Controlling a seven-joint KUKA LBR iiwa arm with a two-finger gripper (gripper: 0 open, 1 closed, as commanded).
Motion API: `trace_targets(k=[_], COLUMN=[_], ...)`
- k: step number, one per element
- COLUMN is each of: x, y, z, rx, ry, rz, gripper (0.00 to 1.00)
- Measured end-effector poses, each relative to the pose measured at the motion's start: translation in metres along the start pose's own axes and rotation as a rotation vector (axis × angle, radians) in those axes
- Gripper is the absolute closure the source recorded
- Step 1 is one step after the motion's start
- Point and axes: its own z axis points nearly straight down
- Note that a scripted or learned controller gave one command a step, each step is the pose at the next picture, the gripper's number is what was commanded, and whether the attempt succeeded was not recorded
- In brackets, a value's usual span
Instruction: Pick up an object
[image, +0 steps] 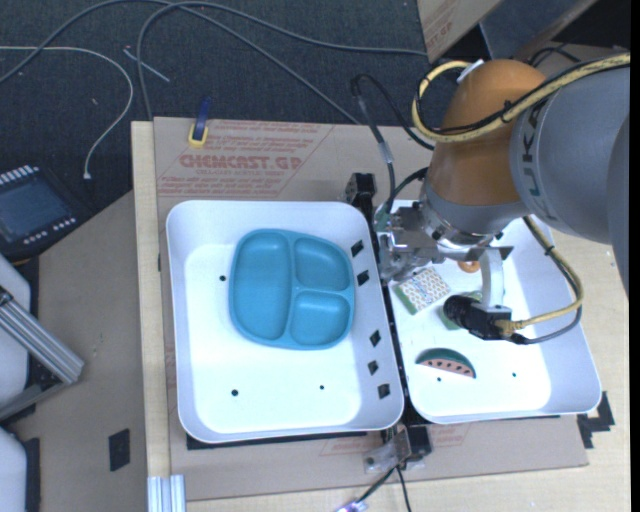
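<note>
My gripper hangs low over the left part of the right bin, under the orange wrist band. Just below it lies a small pale green checkered packet, close to or touching the gripper tip. A watermelon-slice toy lies nearer the front of the same bin. A small orange thing peeks out beside the wrist. A blue divided plate rests in the left bin.
The arm's grey body covers the back of the right bin. The raised wall between the two bins runs right next to the gripper. Cardboard lies under the bins, and cables trail across the dark floor behind.
</note>
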Motion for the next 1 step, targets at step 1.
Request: trace_targets(k=[1], x=[0.0471], y=[-0.0173], z=[-0.0114], rx=[-0.002], ry=[0.001], rz=[-0.001], gripper=[1.0])
